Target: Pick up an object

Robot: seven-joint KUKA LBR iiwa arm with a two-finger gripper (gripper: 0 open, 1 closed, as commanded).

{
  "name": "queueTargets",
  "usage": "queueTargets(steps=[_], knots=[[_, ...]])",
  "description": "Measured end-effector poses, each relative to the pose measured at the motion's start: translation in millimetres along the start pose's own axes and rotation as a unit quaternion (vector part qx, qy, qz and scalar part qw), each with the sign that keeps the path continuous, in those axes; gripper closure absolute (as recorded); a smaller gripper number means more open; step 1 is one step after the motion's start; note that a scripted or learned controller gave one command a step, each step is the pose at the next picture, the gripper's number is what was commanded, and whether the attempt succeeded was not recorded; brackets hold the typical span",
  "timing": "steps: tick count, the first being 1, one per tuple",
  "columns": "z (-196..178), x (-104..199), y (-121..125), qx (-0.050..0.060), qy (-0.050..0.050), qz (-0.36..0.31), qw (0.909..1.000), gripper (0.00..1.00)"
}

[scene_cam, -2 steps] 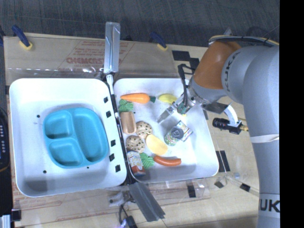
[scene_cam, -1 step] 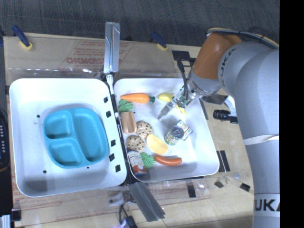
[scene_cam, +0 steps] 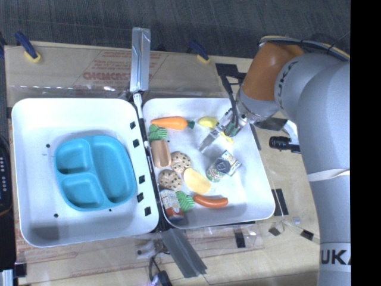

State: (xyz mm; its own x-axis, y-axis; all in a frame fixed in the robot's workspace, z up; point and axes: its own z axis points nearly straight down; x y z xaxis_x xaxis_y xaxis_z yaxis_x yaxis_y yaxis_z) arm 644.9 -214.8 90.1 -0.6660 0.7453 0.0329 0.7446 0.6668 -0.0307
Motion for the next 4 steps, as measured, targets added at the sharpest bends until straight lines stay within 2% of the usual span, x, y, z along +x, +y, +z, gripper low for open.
queueTargets(steps=[1, 2, 3, 4], knots=[[0, 1, 0, -0.001, 0.0, 0.002, 1.0, 0.0], [-40, 19, -12, -0.016, -0.019, -0.016, 0.9996, 0.0], [-10, 0, 9, -0.011, -0.019, -0.07, 0.9973, 0.0], [-17, 9, 3, -0.02, -0.011, 0.185, 0.9825, 0.0]])
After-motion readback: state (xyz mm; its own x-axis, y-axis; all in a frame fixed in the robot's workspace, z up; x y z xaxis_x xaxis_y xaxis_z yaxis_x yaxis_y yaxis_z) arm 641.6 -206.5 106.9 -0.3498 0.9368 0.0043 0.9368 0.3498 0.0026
